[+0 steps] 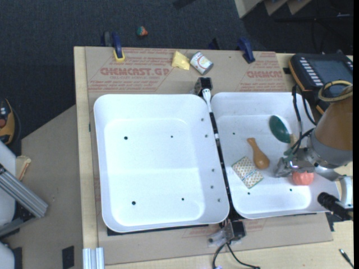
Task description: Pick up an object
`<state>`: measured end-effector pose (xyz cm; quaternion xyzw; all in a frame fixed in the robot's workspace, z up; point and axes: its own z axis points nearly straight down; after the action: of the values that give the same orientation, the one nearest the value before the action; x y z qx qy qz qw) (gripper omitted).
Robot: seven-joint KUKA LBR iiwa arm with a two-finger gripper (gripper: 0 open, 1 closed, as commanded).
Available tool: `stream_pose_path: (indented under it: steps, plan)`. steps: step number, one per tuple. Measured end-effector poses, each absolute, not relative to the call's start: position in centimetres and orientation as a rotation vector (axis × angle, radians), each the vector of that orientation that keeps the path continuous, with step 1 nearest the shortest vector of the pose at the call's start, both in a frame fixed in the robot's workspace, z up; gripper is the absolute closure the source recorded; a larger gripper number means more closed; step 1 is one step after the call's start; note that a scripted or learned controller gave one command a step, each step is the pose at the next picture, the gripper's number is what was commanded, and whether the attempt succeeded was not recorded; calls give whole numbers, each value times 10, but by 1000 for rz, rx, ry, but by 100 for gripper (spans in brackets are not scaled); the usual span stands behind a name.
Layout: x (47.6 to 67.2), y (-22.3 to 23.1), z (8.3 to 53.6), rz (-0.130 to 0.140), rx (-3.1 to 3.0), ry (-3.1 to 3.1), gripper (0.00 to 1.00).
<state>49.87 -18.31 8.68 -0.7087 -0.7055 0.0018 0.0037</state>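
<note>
I've got the gripper [286, 166] low in the right bin [247, 102], right beside the orange piece [303, 177], lined up for a grab, though its pincer state I can't tell.

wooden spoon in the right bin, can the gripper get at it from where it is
Probably yes. The wooden spoon lies flat in the right bin with bare floor around it, apart from the patterned block and the green object. The gripper hangs just beside it, nothing between.

A robotics lab: two white bins [157, 217] sit on a clamped board tabletop [140, 69], with aluminium framing [22, 192], a teach pendant [322, 72] and loose cables [230, 256].
</note>
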Motion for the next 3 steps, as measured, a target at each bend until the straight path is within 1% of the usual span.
stream_pose_path:
  steps: [1,2,3]
  plan:
    - [503,-182,97,-1,-2224,-2221,100]
    - [489,-198,173,-3,-2229,-2226,100]
    - [479,-226,193,0,-2227,-2224,100]
